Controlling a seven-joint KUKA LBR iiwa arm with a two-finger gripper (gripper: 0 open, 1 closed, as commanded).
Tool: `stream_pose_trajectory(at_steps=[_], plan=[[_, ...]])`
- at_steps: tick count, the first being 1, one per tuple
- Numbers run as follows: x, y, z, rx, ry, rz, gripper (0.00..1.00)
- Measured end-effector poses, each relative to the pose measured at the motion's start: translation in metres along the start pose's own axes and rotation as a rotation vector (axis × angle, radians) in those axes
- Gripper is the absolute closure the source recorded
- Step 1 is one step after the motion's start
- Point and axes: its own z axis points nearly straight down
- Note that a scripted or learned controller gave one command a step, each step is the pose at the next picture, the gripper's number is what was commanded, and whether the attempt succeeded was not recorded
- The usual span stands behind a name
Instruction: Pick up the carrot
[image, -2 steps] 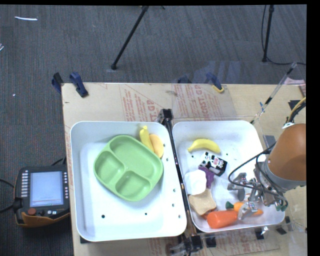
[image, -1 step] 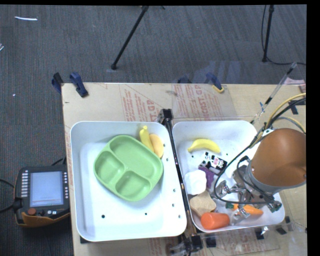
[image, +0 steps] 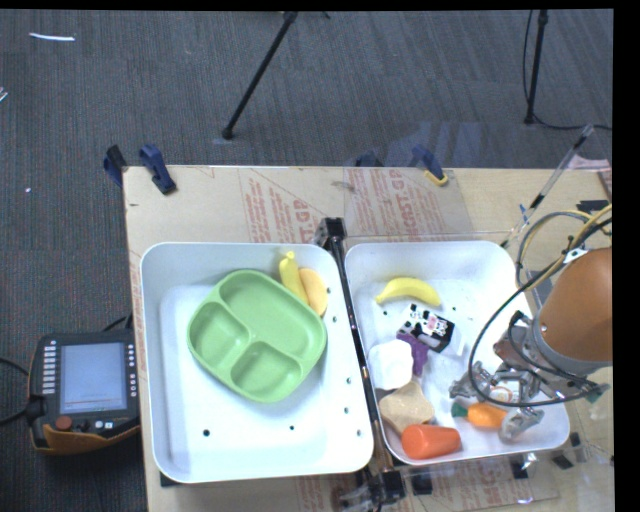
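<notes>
The carrot (image: 487, 416), small and orange with a green tip pointing left, lies on the floor of the right bin (image: 490, 262) near its front right corner. My gripper (image: 494, 405) hangs low over it, below the arm's orange band. Its two metal fingers (image: 468, 386) stand apart, one at the carrot's upper left and one at its lower right. The gripper is open and straddles the carrot, which rests on the bin floor.
Just left of the carrot are a red-orange block (image: 430, 440), a tan piece (image: 405, 405), a white lump (image: 390, 364), a purple item (image: 416, 350), a black-and-white box (image: 428, 327) and a banana (image: 408, 290). The left bin (image: 160, 400) holds a green divided plate (image: 258, 335) and yellow food (image: 305, 283).
</notes>
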Motion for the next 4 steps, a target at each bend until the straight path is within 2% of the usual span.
stream_pose_trajectory(at_steps=[1,2,3,4], plan=[[-0.028,0.025,0.000,-0.002,-0.002,-0.618,0.00],[0.001,0.013,0.001,-0.003,0.000,-0.490,0.00],[-0.001,0.014,-0.008,-0.007,-0.006,-0.485,1.00],[-0.015,0.031,0.001,-0.003,0.000,-0.691,1.00]])
